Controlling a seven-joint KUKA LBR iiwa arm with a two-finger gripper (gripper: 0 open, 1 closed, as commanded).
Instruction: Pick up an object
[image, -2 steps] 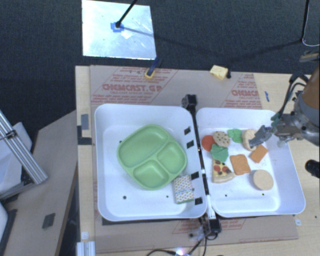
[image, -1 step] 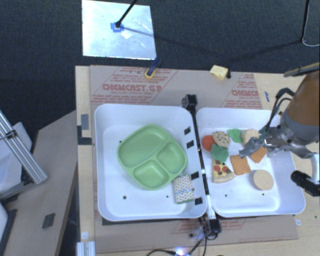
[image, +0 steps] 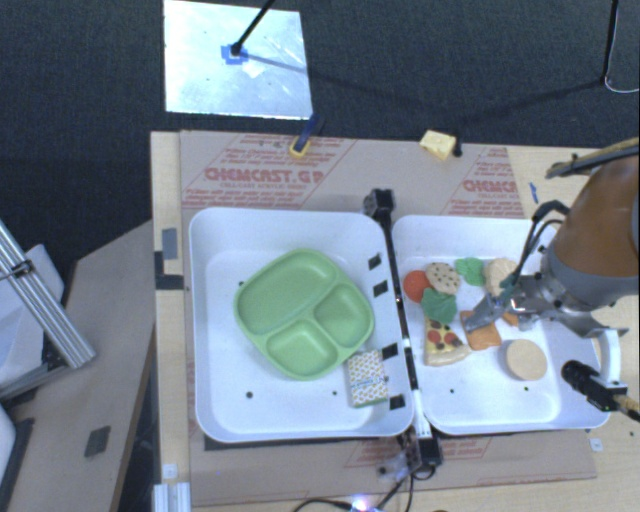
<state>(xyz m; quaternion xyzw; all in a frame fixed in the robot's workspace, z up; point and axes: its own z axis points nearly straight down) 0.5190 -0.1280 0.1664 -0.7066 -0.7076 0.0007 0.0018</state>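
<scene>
1. While the arm (image: 600, 235) reaches in from the right edge of the frame, the claw (image: 488, 310) is low over the right bin (image: 480, 405), at the middle of the toy food pile.
2. Claw state: cannot tell. The tips sit among the pieces and blur into them; no item is seen between them.
3. Candidate objects, all lying in the right bin: pizza slice (image: 444, 342) at lower centre of the pile, orange piece (image: 485, 336) just beside the claw tip, tan disc (image: 526, 359) lower right, cookie (image: 441, 277) and green piece (image: 470, 268) above, tomato (image: 416, 286) at the left wall.
4. Left bin (image: 230, 400): green tray (image: 305, 313) in the centre, small packet (image: 367, 377) at its lower right. Both well apart from the claw.
5. Progress, judged: approach done, claw down at the pile. Grasp not confirmed; nothing looks lifted clear of the bin floor.
6. Left to do: secure one piece, likely the orange piece or pizza slice, then raise it.
</scene>
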